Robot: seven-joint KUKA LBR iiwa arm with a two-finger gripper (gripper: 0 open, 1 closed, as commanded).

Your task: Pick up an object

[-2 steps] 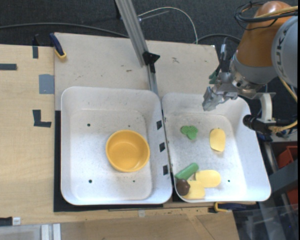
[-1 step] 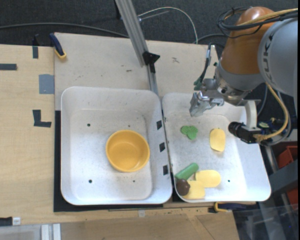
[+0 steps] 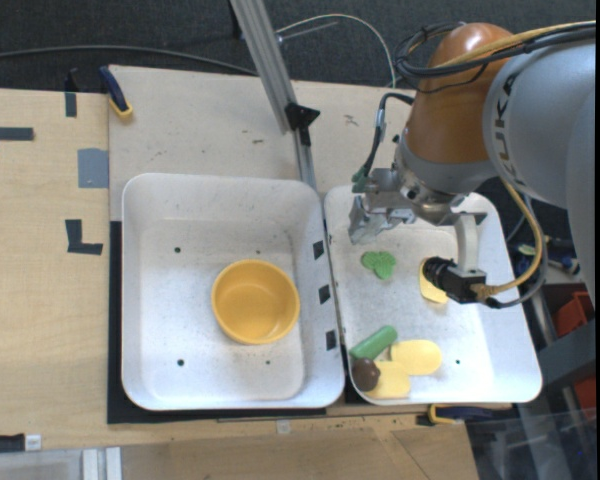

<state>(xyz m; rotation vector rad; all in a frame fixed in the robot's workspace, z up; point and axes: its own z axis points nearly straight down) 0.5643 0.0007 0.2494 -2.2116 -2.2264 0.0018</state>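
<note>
Grey two-finger gripper (image 3: 365, 230) hovers over right shallow white bin (image 3: 500, 363), grip state unclear, just beyond small green leafy object (image 3: 380, 264); round yellow plastic bowl (image 3: 255, 301) in left white bin (image 3: 150, 268), tan bench (image 3: 40, 268).

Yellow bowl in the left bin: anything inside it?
Nothing to see inside the yellow bowl: its visible inner wall and floor are bare. It sits upright in the left bin. Its near rim hides a sliver of the inner wall.
</note>
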